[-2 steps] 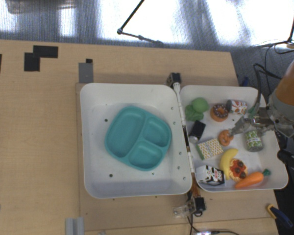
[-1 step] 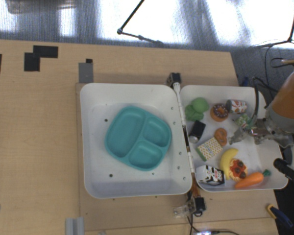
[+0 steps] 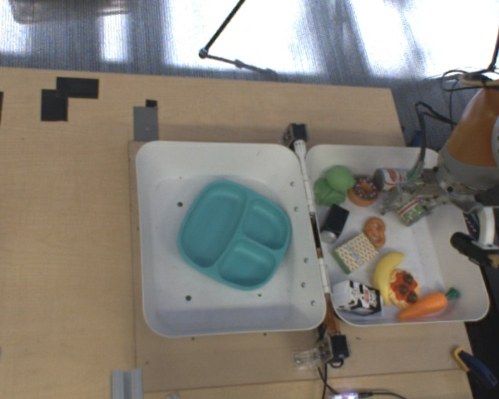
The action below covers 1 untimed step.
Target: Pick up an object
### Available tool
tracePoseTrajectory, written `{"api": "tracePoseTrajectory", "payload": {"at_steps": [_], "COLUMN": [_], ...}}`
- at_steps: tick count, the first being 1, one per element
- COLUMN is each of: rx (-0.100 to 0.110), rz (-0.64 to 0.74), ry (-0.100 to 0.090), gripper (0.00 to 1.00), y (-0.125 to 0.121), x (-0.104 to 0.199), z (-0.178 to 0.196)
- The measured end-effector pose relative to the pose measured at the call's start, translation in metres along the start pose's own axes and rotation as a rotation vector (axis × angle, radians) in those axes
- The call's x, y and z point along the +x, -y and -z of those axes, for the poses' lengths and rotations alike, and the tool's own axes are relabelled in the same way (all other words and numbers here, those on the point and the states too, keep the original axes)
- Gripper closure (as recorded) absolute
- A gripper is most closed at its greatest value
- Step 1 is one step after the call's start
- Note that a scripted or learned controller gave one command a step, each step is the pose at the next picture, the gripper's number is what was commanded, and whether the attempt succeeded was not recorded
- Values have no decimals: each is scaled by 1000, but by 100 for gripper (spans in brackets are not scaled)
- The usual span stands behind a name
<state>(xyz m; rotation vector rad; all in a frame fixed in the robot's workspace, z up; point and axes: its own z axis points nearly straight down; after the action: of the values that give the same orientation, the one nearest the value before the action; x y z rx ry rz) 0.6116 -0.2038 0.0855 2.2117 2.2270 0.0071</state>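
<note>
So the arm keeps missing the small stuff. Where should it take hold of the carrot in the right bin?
Probably at the middle of the carrot, straight down from above, fingers closing across its narrow width. It lies flat near the front wall of the right bin, long axis roughly along that wall and slightly tilted. The banana sits close behind it, so a mid-body grip leaves the most room.

- Pale wooden bench top [image 3: 58, 248]: matt, light grain.
- Two shallow white plastic bins, left [image 3: 150, 223] & right [image 3: 474, 302]: smooth, slight sheen.
- Teal three-compartment plastic plate [image 3: 235, 233]: smooth, satin.
- Orange plastic toy carrot [image 3: 422, 305], right bin approx 5 o'clock: glossy.
- Yellow plastic toy banana [image 3: 386, 270]: smooth, shiny.
</note>
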Motion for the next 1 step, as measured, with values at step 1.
{"api": "tracePoseTrajectory", "payload": {"at_steps": [1], "rx": [-7], "rz": [2], "ry": [4], "gripper": [100], "y": [-2], "x": [-2], "z": [14]}}
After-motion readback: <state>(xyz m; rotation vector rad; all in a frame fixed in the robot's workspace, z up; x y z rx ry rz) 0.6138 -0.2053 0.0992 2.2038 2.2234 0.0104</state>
